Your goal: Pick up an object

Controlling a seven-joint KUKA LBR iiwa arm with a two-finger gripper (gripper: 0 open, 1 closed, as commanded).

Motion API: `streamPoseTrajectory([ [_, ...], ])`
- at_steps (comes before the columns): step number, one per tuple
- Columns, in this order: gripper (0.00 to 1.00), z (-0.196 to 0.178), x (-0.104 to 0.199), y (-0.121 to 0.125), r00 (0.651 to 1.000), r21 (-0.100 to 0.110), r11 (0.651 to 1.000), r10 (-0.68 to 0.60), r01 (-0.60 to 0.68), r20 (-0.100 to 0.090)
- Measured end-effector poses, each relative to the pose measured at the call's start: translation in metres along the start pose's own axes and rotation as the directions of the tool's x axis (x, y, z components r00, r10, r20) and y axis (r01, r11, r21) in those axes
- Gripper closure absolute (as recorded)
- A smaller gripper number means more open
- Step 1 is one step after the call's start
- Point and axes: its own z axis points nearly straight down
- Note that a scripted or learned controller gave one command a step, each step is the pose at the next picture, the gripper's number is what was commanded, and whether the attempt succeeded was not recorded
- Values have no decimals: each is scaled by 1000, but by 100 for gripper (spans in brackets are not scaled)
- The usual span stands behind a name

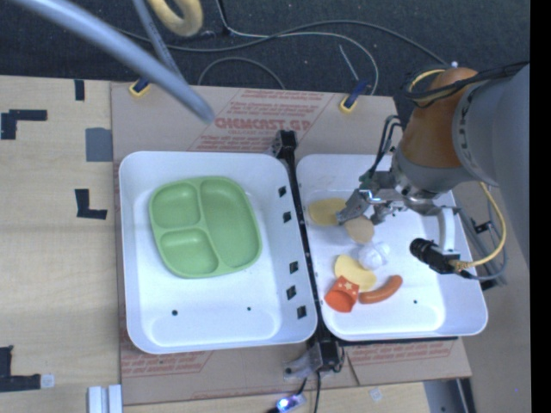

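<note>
Food toys sit in your right bin (448, 317): a pale yellow disc (325, 211), a tan lump (360, 230), a small white piece (373, 255), a yellow slice (353, 270), a red cup (342, 296) and a sausage (380, 289). Your end effector (360, 206) hangs low over the bin, just above the tan lump and beside the disc, and its fingers look spread apart with nothing between them. The left bin (207, 325) holds a green tray (205, 226). Watch out: the toys lie close together, so the fingers may push the lump away, or close on two things at once. The flat disc may slip out.
</note>
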Motion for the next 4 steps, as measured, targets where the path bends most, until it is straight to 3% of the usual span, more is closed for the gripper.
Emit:
streamPoseTrajectory([
  [2, 100, -119, -1, 4, 1000, -3, 1000, 0, 0, 1],
  [4, 100, -113, 124, 30, 1000, 3, 1000, -7, 7, -1],
])
